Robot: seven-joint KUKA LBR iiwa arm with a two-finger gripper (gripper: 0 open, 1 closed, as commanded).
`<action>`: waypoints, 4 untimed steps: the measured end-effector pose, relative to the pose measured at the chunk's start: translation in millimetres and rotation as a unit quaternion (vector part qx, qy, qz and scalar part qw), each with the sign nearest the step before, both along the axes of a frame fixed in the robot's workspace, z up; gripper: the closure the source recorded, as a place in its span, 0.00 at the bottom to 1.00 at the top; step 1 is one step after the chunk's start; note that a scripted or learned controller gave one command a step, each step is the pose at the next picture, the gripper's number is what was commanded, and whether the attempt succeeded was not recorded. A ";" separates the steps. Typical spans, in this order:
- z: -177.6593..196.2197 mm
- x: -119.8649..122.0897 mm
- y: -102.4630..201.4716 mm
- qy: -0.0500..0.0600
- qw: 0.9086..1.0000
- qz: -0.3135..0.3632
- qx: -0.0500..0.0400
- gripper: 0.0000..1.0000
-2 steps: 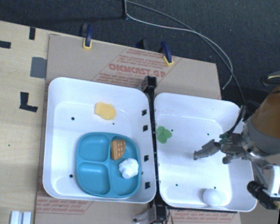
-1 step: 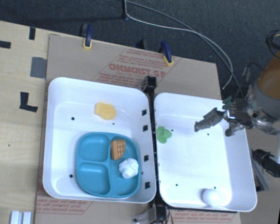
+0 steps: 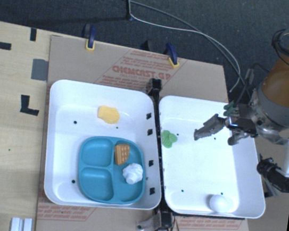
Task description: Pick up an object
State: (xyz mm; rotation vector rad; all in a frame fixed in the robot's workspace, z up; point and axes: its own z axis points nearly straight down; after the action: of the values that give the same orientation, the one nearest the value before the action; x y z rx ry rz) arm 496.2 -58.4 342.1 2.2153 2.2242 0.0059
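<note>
So the arm (image 3: 282, 79) comes in from the right, grey with that orange band up near the top corner; its gripper (image 3: 220, 131) hangs over the upper part of the right bin (image 3: 244, 170); the two dark fingers are spread wide apart, one finger (image 3: 207, 129) pointing down-left toward the middle divider, the other sitting further right near the bin's edge; nothing sits between them, so it's not holding anything.

Stuff to grab in the right bin: a small green object (image 3: 169, 139) right by the left wall, just beside the divider, a little way left of the nearer fingertip and not touching it; a white ball (image 3: 220, 203) down near the bottom rim, well apart from the gripper.

Left bin (image 3: 57, 126) has a blue divided tray (image 3: 109, 170) in its lower half; a tan waffle-looking piece (image 3: 121, 153) lies in the tray's upper right compartment; a white crumpled thing (image 3: 133, 173) sits just below it, over the ridge toward the tray's right side, can't tell exactly which compartment it belongs to; a yellow lump (image 3: 108, 114) lies on the bin floor above the tray, not touching it.

Both bins sit on a cardboard sheet (image 3: 135, 70) with red print, clipped at the top by two blue and yellow clamps (image 3: 170, 55); a thin cable (image 3: 164, 21) runs across the dark floor behind the bench.
</note>
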 end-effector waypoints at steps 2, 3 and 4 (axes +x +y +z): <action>33.5 59.9 32.3 0.002 1.000 -0.001 0.000 0.00; 53.6 73.7 79.4 0.002 1.000 0.000 0.000 0.00; 53.1 73.6 77.6 0.002 1.000 -0.002 -0.001 0.00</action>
State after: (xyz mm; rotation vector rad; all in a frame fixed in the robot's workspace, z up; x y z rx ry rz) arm 569.8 19.2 395.2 2.2211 2.2220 -0.0008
